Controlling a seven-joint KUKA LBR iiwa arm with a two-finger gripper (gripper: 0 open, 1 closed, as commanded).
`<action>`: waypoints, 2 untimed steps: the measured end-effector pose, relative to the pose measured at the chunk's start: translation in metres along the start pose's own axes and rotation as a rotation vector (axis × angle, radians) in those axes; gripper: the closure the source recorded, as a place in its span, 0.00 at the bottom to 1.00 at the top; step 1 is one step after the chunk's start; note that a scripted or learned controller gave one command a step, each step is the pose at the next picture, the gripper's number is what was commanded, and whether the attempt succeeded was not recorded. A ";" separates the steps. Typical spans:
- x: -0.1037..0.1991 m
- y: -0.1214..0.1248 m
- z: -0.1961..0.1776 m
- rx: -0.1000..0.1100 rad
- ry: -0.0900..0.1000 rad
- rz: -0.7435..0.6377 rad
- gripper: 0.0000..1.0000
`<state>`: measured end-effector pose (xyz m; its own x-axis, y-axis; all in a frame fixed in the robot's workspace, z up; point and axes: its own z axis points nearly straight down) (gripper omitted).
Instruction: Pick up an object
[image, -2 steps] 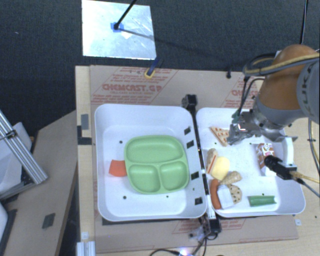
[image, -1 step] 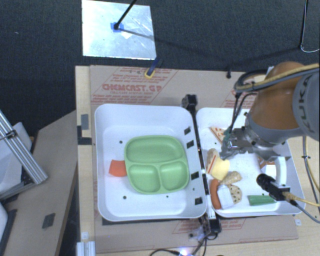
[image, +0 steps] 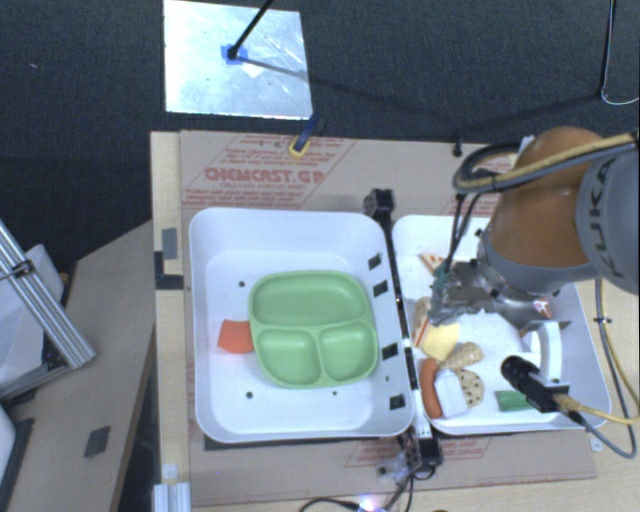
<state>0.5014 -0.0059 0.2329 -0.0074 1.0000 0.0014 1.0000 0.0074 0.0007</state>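
Cardboard (image: 270, 170) under both bins; on it, the left bin holds a green tray (image: 307, 328). Beside the tray, in the right bin, the gripper (image: 447, 300) hangs over a yellow block (image: 440, 340). Reaching stage, probably; next it must descend and close.

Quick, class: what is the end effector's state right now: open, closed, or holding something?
End effector: cannot be told; it sits low in the right bin over the pile of food items.
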 end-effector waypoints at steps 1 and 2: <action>-0.001 -0.002 0.018 0.001 -0.001 0.006 1.00; -0.006 0.000 0.013 -0.001 -0.001 0.006 1.00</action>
<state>0.5017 -0.0115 0.2202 -0.0011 1.0000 0.0002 1.0000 0.0011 0.0013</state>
